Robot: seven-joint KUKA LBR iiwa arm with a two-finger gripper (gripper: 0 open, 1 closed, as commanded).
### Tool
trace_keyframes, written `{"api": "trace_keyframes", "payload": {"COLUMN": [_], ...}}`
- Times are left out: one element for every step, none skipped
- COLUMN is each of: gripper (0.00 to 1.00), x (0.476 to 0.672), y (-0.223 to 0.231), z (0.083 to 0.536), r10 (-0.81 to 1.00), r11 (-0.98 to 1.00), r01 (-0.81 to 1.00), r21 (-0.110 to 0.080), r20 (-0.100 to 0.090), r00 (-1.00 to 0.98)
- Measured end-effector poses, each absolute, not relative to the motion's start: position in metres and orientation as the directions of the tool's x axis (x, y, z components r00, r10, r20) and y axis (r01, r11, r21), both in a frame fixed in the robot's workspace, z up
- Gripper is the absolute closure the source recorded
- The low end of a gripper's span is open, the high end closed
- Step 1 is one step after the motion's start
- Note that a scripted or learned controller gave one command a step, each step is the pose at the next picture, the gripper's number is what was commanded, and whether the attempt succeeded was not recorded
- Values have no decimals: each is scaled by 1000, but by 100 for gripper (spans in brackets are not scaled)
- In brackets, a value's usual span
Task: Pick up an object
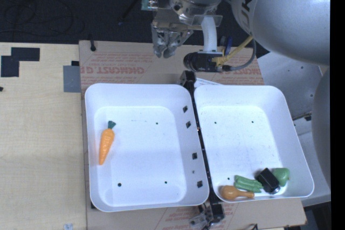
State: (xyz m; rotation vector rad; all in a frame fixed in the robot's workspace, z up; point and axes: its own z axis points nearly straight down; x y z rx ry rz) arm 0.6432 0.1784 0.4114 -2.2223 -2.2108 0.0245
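A: What is filling the top of the picture?

B: The grey arm (285, 2) is reaching in from the right, its tool (168, 47) hanging above the cardboard sheet (124, 64) behind the bins, fingers drawn close together and pinching nothing.

A: And below it?

B: Two white bins are sitting side by side on the tabletop (38, 132). The left bin (89, 116) is holding an orange toy carrot (105, 143) near its left wall (green top pointing away). The right bin (294, 126) is keeping a green pod (247, 183), a black block (267, 180), a green piece (281, 174) and an orange-brown piece (235, 193) crowded together in its near right corner.
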Motion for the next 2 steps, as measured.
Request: {"api": "trace_keyframes", "payload": {"gripper": [100, 100], "x": [643, 643], "y": [247, 187], "z": [483, 395], "r10": [1000, 1000], "r11": [7, -5], "r01": [1000, 1000], "r21": [3, -13], "r20": [2, -6], "r00": [-7, 5]}}
